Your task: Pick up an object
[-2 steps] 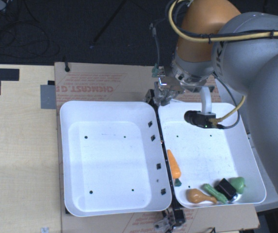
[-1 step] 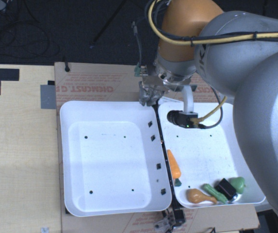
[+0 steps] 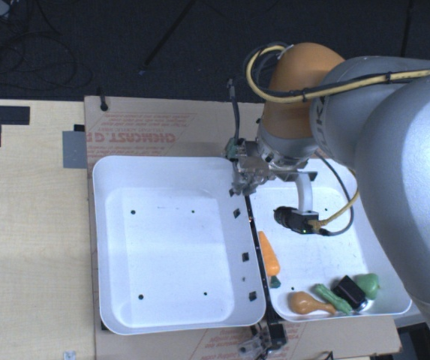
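Note:
My gripper hangs below the orange wrist band, over the top of the divider between the two bins. Nothing shows between it and the bin floor. In the right bin an orange carrot-shaped piece lies along the left wall, well below the gripper, with a small teal bit at its lower end. A tan pear-shaped toy, a green piece, a black block and a green rounded toy crowd the lower right corner.
The left bin lies beside the right one, its floor marked with small dark dots. A black connector with a cable hangs from the wrist over the right bin. The grey arm covers the right side. Cardboard lies under the bins.

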### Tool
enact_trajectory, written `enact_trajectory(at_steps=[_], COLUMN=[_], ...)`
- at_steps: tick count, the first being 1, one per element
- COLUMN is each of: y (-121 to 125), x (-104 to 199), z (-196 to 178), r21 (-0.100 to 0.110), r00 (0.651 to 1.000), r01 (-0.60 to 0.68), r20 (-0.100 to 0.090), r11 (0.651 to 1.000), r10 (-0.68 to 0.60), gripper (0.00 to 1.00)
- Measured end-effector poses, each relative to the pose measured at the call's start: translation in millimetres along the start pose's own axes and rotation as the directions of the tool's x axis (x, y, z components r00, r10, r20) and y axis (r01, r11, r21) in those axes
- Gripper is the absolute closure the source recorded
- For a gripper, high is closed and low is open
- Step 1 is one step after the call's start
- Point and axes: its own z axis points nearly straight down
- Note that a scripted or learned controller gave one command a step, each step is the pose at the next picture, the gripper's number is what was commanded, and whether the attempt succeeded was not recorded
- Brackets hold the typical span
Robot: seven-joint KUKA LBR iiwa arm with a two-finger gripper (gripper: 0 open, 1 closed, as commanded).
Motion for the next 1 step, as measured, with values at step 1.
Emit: enact_trajectory(at_steps=[1], y=[16.2], x=[49.2], z=[-126.6], r21=[-0.024], r00=[1.0], r01=[0.011], r20=[-0.006], r11=[1.0], r10=[-0.011], gripper=[1.0])
